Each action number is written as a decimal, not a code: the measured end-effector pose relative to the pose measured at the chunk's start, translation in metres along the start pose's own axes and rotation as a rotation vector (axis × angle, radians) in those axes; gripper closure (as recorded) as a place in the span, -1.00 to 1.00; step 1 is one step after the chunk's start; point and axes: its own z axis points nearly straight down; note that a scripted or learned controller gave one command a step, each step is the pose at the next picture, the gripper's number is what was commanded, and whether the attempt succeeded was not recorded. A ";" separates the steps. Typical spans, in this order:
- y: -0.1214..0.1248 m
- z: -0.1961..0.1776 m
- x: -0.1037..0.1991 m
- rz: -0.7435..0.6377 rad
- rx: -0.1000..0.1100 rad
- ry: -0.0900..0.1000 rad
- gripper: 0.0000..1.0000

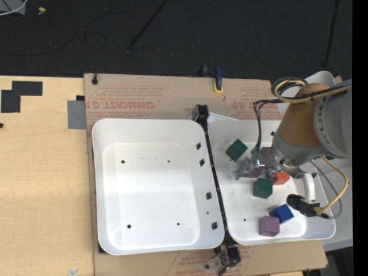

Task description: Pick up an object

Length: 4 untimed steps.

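The right bin [230, 223] holds several small blocks. A green block [236, 150] lies toward its back, a darker green cube [263, 188] near its middle, and an orange piece [281, 178] just right of that cube. A blue block [282, 213] and a purple block [268, 226] rest near the front. My gripper [248, 169] hangs low inside this bin, between the two green pieces and just left of the orange one. No object shows between its fingers.
The left bin [115, 234] sits beside the right one, with a black divider rail [210, 177] between them. Both bins rest on a cardboard sheet [149, 96]. The grey arm with its orange band [299, 122] and loose cables crosses the right bin's far right side.
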 end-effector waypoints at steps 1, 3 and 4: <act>0.002 -0.010 -0.001 0.003 -0.002 -0.001 1.00; 0.041 0.009 0.013 -0.002 -0.006 -0.003 1.00; 0.019 0.010 0.050 -0.003 -0.001 0.000 1.00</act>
